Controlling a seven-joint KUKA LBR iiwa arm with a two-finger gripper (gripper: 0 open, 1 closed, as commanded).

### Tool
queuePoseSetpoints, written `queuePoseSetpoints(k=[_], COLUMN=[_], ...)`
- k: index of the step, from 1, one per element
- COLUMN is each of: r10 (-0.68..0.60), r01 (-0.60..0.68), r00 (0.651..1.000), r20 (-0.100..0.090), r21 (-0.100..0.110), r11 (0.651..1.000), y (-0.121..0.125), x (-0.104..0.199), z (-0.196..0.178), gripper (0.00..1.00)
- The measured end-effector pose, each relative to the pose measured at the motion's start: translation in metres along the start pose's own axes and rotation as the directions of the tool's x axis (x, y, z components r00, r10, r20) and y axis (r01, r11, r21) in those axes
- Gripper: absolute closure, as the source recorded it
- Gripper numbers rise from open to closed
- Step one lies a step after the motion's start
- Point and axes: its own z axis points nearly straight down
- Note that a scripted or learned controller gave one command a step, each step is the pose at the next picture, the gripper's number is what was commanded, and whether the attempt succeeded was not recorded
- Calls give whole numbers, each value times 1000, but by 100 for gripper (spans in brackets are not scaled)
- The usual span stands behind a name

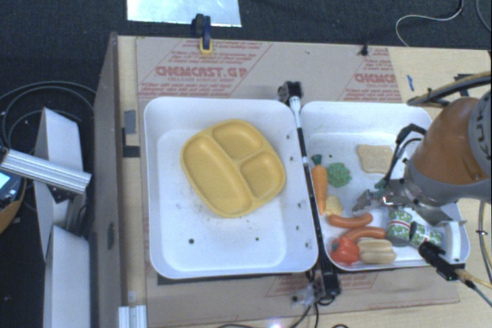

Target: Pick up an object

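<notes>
Yellow tray [233, 167]: lies in the left bin [173, 242], tilted, three compartments.
Right bin [346, 123]: toy food heaped at its left and near side.
Carrot [320, 184]: along the divider, broccoli [338, 173] just beside it.
Sausage [350, 220]: below the carrot, near a tomato [347, 249] and a bun [377, 250].
Cracker [374, 157]: apart, toward the far side.
Gripper [371, 198]: low over the right bin, right of the sausage; fingers slightly spread, pinching nothing.

The arm [453, 146] runs off the picture's right edge and hides the right bin's [338, 113] right wall. The claw [369, 200] is too small to show how its fingers stand. A green-labelled can [401, 227] lies partly under the wrist.
</notes>
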Motion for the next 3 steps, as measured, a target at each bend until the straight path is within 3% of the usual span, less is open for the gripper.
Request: queuePoseSetpoints(k=[1, 2, 3], r10=[-2, -2, -5], r01=[2, 2, 5], r00=[1000, 1000, 1000], r20=[-2, -3, -2], r21=[-1, -4, -2], r11=[1000, 1000, 1000], y=[-9, -8, -9], x=[13, 13, 51], z=[0, -11, -29], gripper=[0, 100, 100])
